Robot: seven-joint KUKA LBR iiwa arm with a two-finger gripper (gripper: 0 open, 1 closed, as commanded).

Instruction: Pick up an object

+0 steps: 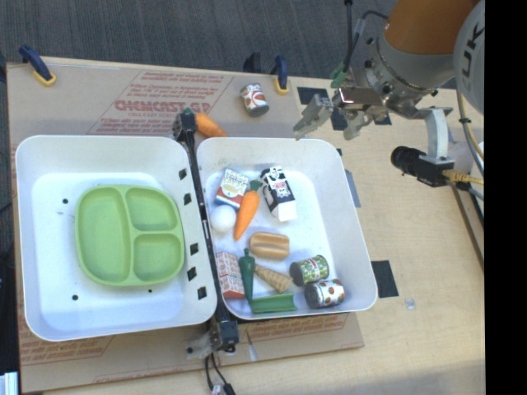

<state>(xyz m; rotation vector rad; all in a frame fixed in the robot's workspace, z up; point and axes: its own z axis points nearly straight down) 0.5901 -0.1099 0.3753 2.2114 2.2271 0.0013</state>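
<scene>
Carrot (246,212): smooth orange taper, glossy plastic.

Robot lab/test bench. Evidence: KUKA arm (428,23) w/ cabling, 2 white bins (33,245) clamped on cardboard sheet (165,97), blue clamps (37,64), toy food (247,211), black tape marks (384,278), grey carpet (165,15).

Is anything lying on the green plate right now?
No. The green plate in the left bin is bare in all three sections; the toy food sits in the right bin.
</scene>
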